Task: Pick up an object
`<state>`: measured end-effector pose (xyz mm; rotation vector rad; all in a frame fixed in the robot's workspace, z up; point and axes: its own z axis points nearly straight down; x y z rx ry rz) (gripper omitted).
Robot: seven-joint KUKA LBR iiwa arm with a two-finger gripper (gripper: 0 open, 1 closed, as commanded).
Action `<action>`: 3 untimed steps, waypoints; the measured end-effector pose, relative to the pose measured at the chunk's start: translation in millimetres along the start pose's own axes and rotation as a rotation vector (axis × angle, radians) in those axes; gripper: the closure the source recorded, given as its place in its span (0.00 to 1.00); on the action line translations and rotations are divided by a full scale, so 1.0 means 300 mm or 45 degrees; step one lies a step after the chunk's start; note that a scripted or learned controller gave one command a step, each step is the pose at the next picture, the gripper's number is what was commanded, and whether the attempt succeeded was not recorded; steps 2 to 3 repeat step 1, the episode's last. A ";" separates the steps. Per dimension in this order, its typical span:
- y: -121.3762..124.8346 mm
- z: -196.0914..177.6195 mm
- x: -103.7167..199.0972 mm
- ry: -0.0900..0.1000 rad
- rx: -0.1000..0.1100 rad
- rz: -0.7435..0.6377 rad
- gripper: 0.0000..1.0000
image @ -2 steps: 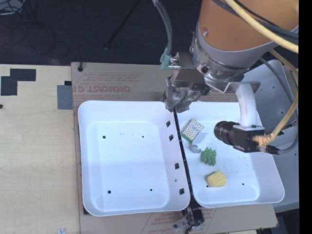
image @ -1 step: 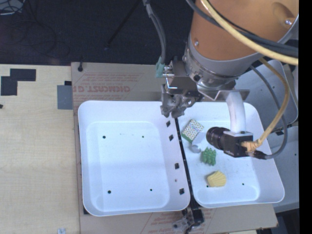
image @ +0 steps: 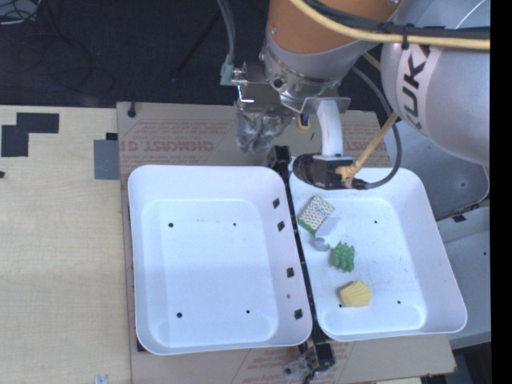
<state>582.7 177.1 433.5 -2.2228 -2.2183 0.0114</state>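
You're at square one: hand (image: 258,132) hangs above the bins' far edge, can't tell its state, objects (image: 343,256) untouched in right bin (image: 416,294).

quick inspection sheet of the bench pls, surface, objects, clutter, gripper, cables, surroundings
surface: two shallow white bins side by side, left bin and right bin, on a brown board with printed lettering
job's things: in the right bin, a patterned green-and-white packet, a small grey piece, a green knobbly toy, a yellow shell-shaped object
clutter: nothing seen
grippers: gripper above the board behind the bins, nothing visibly held
cables: yellow hose across the arm; black cable loop at the right bin's back edge
surroundings: pale bench, dark floor behind
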 end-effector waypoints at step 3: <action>-0.176 0.091 0.197 0.004 0.004 -0.012 1.00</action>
